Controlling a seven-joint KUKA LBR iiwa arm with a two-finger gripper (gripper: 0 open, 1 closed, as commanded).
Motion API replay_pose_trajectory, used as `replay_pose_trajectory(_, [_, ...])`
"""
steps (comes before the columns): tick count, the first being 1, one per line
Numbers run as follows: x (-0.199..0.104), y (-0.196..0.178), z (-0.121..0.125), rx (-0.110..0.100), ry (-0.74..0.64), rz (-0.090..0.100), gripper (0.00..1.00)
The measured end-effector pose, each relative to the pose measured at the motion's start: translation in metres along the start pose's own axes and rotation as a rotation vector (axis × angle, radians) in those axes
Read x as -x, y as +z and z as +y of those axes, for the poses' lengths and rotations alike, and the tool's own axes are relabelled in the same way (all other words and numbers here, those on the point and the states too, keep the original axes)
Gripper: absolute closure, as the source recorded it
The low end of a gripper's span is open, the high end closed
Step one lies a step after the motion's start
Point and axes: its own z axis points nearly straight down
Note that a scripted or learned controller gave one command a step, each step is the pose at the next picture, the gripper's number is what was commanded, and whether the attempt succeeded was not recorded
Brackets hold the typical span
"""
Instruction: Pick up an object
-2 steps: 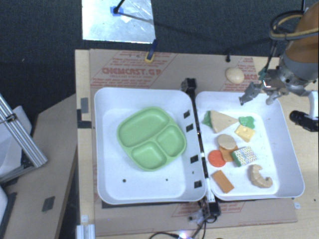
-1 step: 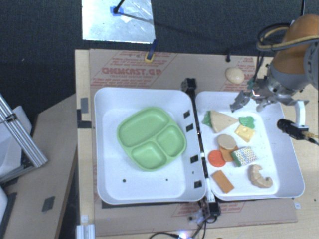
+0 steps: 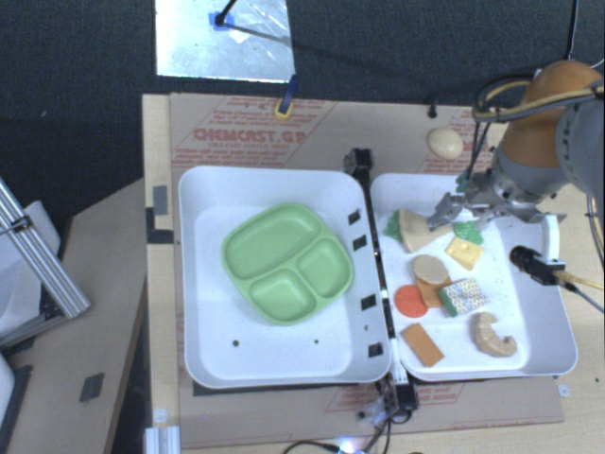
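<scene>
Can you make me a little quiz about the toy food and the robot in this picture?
1. True or false: the green three-compartment plate lies in the left white bin.
2. Which toy lies nearest the front edge of the right white bin? A) the flat orange rectangular block B) the yellow cheese-like block C) the small green leafy piece
3. Fill in: the robot's gripper hangs over the ____ bin.

Key
1. True.
2. A; the other two lie further back, near the gripper.
3. Right.
</scene>
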Motion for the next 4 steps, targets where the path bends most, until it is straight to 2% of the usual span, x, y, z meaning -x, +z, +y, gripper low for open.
replay_pose_trajectory(1, [-0.001,0.046,0.002,0.003,0.001,0.003,0.0])
replay_pose_trajectory(2, [0.0,0.031,0.005,0.013,0.0,0.0,1.0])
replay_pose_trajectory(3, [0.003,-0.031,0.0,0.007,0.002,-0.001,1.0])
replay_pose_trajectory(4, [0.006,-0.077,-0.006,0.005,0.002,0.0,1.0])
